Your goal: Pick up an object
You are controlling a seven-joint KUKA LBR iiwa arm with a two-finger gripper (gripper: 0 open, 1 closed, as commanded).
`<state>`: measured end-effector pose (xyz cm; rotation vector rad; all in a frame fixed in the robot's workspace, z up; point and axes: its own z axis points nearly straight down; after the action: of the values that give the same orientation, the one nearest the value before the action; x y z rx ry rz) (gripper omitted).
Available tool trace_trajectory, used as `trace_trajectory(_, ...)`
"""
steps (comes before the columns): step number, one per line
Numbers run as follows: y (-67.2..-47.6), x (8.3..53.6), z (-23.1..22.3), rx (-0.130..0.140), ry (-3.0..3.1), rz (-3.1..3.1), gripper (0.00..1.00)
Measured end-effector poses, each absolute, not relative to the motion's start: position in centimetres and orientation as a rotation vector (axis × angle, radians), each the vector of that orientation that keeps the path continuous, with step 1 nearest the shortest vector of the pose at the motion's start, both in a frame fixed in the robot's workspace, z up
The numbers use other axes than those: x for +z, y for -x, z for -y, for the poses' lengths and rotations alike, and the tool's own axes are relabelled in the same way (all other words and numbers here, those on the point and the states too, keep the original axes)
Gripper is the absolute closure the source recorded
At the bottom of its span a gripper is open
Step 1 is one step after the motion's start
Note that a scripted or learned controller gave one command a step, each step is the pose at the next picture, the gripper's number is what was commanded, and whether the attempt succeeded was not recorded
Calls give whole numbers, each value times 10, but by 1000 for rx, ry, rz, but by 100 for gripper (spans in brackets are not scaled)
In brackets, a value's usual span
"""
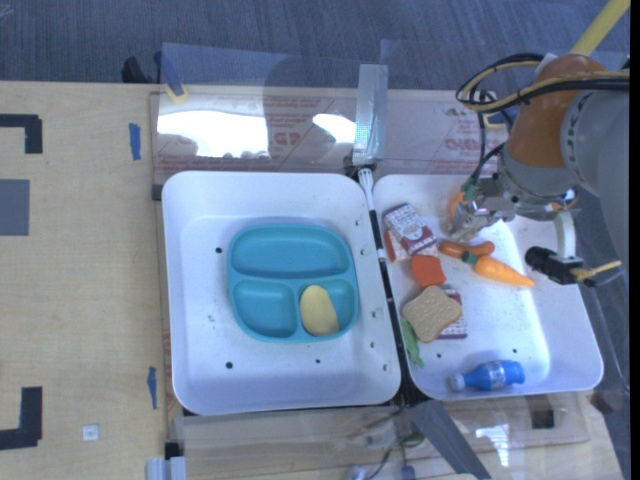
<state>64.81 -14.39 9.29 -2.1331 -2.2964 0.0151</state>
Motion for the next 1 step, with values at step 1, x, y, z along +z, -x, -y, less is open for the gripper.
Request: trace_trajectory(1, -648, 92, 140, 12, 2127, 2297, 0)
